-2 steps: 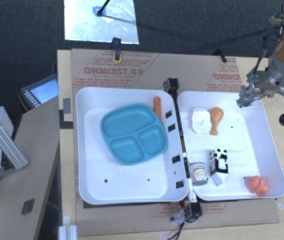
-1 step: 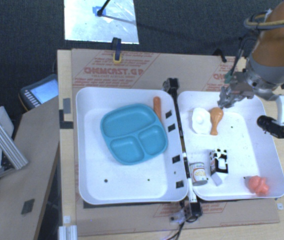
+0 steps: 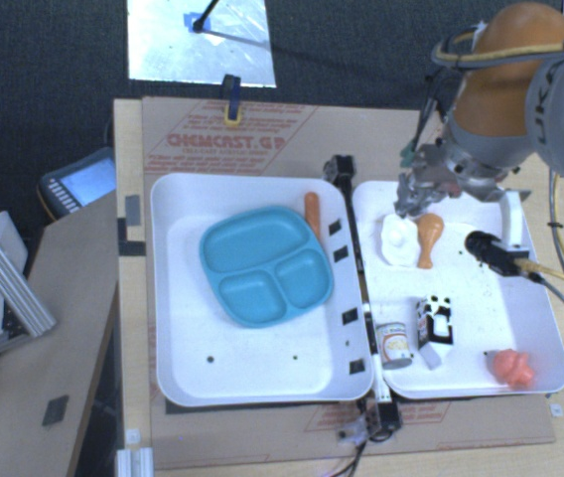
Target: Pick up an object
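Robot gripper (image 3: pixel 409 203) poised low over the far part of the right white bin (image 3: pixel 550 338), just above the upper edge of a white lumpy plastic piece (image 3: pixel 397 239); whether it is open or closed, or holds anything, cannot be told. Just beside that piece, on its right, lies a tan toy drumstick (image 3: pixel 428 235). Toward the front of the same bin: a small labelled tin can (image 3: pixel 394 345), a black-and-white block (image 3: pixel 438 320), a pink rounded toy (image 3: pixel 511 366). Left white bin (image 3: pixel 178 366): a blue three-compartment plastic plate (image 3: pixel 265 264), with an orange stick (image 3: pixel 312 213) at its far right edge.
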